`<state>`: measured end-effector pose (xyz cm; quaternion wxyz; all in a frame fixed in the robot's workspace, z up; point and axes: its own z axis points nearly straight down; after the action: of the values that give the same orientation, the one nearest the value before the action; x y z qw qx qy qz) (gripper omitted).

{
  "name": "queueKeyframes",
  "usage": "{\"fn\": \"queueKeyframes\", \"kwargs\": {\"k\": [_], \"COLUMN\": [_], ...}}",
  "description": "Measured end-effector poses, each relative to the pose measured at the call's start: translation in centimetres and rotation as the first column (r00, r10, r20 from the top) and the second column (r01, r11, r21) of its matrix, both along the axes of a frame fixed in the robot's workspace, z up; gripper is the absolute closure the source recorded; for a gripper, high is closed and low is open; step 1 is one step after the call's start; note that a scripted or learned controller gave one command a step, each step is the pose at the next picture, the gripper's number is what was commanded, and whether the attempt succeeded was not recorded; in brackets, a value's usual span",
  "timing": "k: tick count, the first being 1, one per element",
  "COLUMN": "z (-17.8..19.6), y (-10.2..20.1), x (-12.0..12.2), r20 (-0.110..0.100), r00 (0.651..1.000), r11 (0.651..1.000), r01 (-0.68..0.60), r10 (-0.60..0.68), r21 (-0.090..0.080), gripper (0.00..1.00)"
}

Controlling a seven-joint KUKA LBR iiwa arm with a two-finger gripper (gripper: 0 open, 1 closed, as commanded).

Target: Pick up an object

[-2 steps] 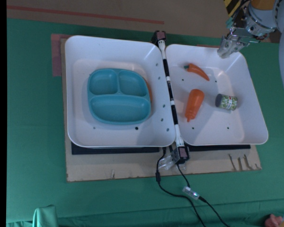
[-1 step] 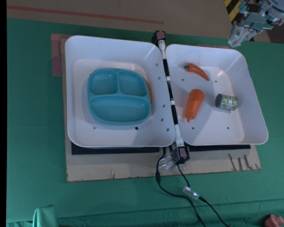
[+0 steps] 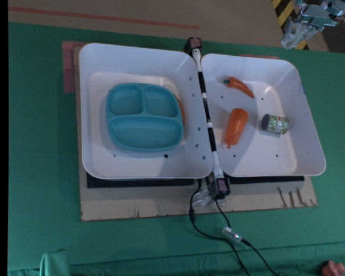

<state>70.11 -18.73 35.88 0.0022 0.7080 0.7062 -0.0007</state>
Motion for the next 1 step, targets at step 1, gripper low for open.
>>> {"fn": "queueKeyframes", "kwargs": {"k": [1], "z": [2.58], "y": [0.01], "x": [-0.01], "r20": [0.0], "r00": [1.0], "r11": [1.0], "r01": [0.0], "r10": [0.0], "r21": [0.0], "gripper": [1.0]}}
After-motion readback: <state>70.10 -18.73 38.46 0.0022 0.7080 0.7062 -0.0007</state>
